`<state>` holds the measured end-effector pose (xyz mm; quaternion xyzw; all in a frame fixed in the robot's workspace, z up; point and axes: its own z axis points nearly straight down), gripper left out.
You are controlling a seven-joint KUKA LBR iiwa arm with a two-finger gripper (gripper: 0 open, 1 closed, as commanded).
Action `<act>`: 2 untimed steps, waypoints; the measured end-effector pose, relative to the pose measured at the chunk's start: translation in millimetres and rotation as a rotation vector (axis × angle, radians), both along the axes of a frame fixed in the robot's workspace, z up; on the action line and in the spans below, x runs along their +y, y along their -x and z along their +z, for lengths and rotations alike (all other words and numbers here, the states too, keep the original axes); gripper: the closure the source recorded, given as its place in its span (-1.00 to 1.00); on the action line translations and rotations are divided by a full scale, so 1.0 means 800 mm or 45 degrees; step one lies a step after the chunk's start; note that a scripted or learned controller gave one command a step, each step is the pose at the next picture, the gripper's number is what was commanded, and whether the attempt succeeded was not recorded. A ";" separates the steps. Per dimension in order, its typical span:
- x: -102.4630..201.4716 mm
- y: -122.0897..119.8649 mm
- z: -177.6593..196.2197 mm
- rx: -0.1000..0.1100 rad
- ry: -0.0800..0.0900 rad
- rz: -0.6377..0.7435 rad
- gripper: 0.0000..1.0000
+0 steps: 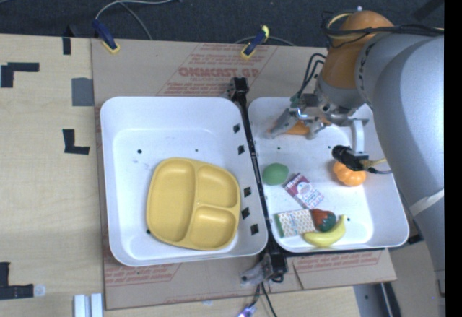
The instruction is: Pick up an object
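My gripper (296,128) is low over the back left part of the right bin (382,232), its two fingers spread apart. A small orange piece (297,130) shows between the fingers; whether they touch it I cannot tell. Further forward in this bin lie a green round thing (274,174), a red-and-white packet (304,191), a patterned packet (294,222), a red thing (325,220) and a yellow banana (325,237). An orange fruit (351,175) rests near the right wall.
The left bin (119,135) holds a yellow divided plate (193,203). The divider (250,157) between the bins runs just left of the gripper. The arm's grey body (411,113) covers the right bin's far right side.
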<state>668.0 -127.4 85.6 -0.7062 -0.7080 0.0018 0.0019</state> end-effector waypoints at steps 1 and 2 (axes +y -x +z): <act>-0.008 0.000 0.000 0.000 0.000 0.000 -1.00; 0.002 0.000 0.000 -0.002 0.005 -0.004 -1.00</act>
